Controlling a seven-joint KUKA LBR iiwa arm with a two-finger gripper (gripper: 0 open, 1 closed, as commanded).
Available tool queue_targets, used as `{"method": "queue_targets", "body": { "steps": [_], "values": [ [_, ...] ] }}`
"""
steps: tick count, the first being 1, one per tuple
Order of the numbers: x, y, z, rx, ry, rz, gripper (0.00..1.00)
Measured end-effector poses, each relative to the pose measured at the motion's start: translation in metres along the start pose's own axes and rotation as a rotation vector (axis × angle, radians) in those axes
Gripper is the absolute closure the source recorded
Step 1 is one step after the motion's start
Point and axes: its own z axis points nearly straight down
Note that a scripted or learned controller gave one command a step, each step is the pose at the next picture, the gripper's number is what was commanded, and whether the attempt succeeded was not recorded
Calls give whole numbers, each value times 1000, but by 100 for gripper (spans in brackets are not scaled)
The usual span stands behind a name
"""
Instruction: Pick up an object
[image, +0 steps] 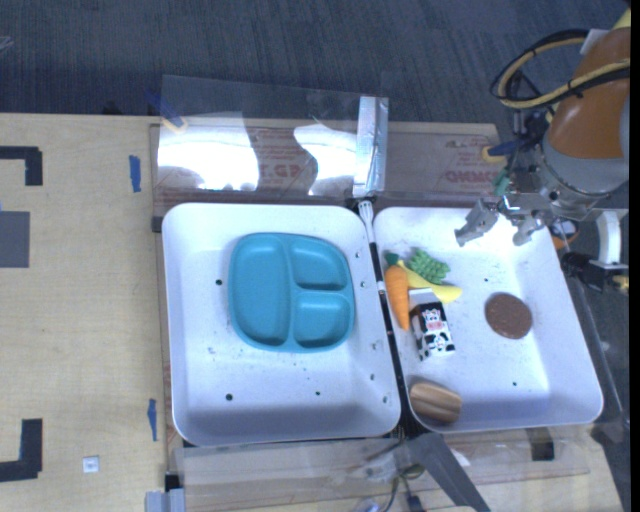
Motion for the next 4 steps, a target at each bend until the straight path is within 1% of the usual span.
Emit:
{"method": "queue_targets", "body": {
  "steps": [1,2,3,4],
  "values": [
    [-8,-16,111,-13,-1,-120,0],
    [22,-47,135,-3,1,-211,0],
    [16,29,136,-1,1,-269,0],
    [14,29,124,-3,-1,-267,100]
  ]
}}
